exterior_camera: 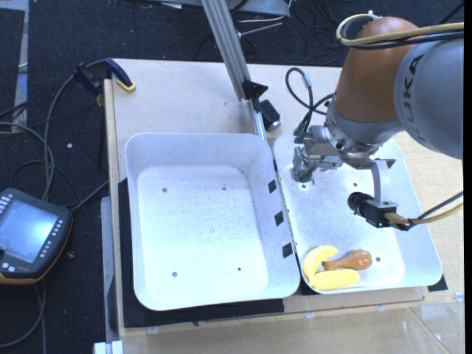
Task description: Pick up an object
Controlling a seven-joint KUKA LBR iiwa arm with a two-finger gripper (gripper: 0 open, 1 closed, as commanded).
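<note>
Pale wooden bench (184, 98), dark floor (59, 35)

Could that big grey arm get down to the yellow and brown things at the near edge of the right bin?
Probably yes. The gripper hangs over the far part of the right bin, while the yellow banana-like piece and the brown pear-like piece lie uncovered by the near rim, though that rim may crowd it.

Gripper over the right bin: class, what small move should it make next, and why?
Probably shift the gripper toward the bin's near end, above the yellow and brown objects. It sits over bare floor at the right bin's far end, while those objects lie together by the near rim, apart from it.
</note>
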